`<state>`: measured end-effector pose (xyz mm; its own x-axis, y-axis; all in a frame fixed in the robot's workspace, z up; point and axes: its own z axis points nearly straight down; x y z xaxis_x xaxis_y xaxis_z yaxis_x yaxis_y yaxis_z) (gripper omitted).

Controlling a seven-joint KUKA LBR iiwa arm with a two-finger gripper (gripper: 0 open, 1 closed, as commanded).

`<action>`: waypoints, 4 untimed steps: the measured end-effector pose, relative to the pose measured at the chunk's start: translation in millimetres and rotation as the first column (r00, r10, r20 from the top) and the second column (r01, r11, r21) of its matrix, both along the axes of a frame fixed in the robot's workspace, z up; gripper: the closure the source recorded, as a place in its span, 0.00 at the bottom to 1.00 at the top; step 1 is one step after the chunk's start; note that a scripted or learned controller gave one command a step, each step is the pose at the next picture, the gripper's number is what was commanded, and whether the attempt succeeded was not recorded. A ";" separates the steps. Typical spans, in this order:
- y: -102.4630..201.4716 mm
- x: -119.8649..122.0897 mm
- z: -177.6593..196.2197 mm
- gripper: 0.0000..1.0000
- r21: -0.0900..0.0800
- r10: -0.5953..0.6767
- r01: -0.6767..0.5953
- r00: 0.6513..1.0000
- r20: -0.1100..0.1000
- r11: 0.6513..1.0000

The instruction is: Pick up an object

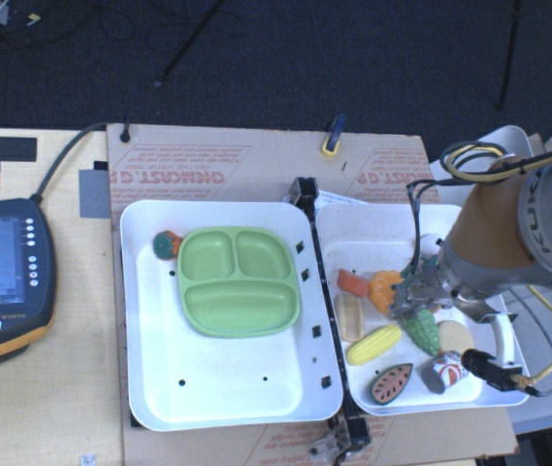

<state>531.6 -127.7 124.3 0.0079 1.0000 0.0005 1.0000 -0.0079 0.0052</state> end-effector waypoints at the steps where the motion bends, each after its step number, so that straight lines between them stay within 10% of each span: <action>1: 5.6 -2.3 44.5 1.00 0.000 0.008 -0.008 1.000 -0.005 1.000; 2: 4.7 -1.3 97.3 1.00 -0.001 0.009 -0.009 1.000 -0.003 1.000; 4: 116.7 -1.1 87.6 1.00 0.003 0.014 -0.013 1.000 -0.010 1.000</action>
